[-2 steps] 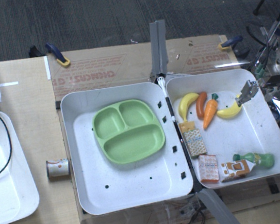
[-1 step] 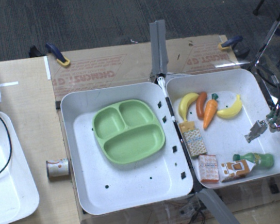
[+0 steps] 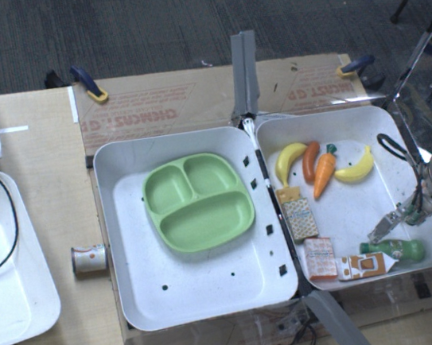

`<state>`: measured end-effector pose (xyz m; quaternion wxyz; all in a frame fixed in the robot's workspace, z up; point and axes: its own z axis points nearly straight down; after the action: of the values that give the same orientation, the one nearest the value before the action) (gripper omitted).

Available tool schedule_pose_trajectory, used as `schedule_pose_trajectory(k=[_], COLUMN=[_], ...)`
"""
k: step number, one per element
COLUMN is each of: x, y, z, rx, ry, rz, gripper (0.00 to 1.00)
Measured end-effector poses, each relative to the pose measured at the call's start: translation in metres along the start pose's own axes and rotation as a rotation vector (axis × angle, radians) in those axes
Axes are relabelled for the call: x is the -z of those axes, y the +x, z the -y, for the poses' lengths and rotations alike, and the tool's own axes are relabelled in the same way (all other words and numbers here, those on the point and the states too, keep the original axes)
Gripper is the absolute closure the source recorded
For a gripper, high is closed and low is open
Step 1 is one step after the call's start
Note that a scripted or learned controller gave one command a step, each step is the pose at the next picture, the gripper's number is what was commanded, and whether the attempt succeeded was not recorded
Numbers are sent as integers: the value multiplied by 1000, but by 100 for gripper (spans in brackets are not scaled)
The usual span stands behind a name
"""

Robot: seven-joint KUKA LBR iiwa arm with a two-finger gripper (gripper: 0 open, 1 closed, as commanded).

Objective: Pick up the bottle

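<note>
The green bottle (image 3: 396, 249) lies on its side in the front right corner of the right bin (image 3: 329, 119), its dark cap pointing left. My gripper (image 3: 386, 225) hangs just above and a little behind the bottle, reaching in from the right and angled down to the left. The bottle rests on the bin floor, apart from the gripper.
An orange-and-white carton (image 3: 361, 266) lies touching the bottle's left front side, beside a red-and-white packet (image 3: 319, 257). A cracker box (image 3: 299, 216), two bananas (image 3: 290, 161) (image 3: 356, 168) and a carrot (image 3: 322, 173) lie farther back. A green divided plate (image 3: 199, 202) sits in the left bin (image 3: 138, 300).
</note>
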<state>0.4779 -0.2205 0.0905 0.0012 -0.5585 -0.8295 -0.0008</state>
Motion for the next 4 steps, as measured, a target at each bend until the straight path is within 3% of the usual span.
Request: schedule_pose_trajectory(k=[1, 2, 3, 4], x=[9, 28, 161, 161], y=[0, -2, -2, -2], z=[0, 1, 0, 0], rx=[-4, -50, -161, -161], ry=[-1, -1, 0, 0], rz=[0, 3, 5, 5], gripper=[100, 100, 100, 0])
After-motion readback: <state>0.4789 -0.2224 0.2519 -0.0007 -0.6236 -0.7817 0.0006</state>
